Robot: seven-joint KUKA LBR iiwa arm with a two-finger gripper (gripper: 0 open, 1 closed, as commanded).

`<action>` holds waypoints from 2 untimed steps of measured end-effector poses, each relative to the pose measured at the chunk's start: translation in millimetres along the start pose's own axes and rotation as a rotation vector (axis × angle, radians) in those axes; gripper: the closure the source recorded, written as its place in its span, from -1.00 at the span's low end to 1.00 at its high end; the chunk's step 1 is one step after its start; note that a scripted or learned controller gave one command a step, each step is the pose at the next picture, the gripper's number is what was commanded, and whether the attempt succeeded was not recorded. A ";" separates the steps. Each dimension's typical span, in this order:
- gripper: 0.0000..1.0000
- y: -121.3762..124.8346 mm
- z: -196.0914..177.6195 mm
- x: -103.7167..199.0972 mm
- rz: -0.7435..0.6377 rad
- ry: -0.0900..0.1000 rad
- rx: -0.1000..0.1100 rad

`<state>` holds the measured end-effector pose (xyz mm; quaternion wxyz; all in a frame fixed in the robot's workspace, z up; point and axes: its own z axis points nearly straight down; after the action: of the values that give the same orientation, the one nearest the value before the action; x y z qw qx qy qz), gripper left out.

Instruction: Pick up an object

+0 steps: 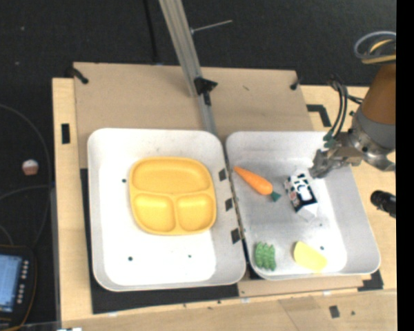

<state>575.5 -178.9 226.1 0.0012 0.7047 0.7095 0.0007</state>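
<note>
Overhead, the hand (322, 163) hangs over the right bin (352, 247), near that bin's far right corner, at the end of the grey arm (379, 109) with its orange band. Whether the hand is wide or narrow cannot be told at this slant; nothing shows between its parts. Just beside it, toward the bin's middle, lies a small black-and-white object (301, 192), tilted. An orange carrot (253, 180) lies close to the bin's left wall, its green tip pointing toward the black-and-white object. Along the near edge of the same bin sit a green knobbly piece (264, 255) at the near left corner and a yellow lemon-like piece (308, 256) to its right. The left bin (110, 254) carries a yellow divided tray (172, 194), set near its middle. Both bins rest side by side on the counter (152, 95).
</note>
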 end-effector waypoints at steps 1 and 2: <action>1.00 14.8 -8.0 58.5 -0.002 0.002 0.000; 1.00 31.0 -7.1 118.4 -0.002 0.002 0.001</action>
<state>605.7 -60.3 233.2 0.0002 0.7042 0.7100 0.0012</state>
